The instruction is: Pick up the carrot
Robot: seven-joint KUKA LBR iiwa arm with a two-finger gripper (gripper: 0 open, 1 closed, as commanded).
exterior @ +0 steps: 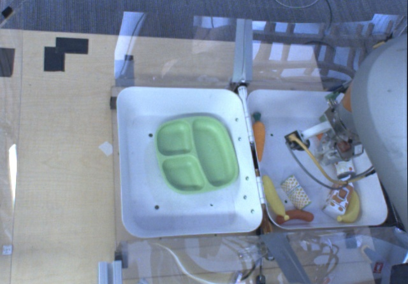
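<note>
Camera, one, fixed. I look down from above the bench [64, 149] at a slant, mid-distance, with the left bin [137, 149] and right bin [280, 107] both inside the frame; the arm [382, 104] enters from my view's right.

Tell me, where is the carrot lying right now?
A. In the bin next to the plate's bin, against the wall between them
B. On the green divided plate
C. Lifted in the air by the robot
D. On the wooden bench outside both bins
A. The carrot lies in the right bin, against the wall it shares with the left bin, which holds the green divided plate. It is apart from the gripper.
</note>
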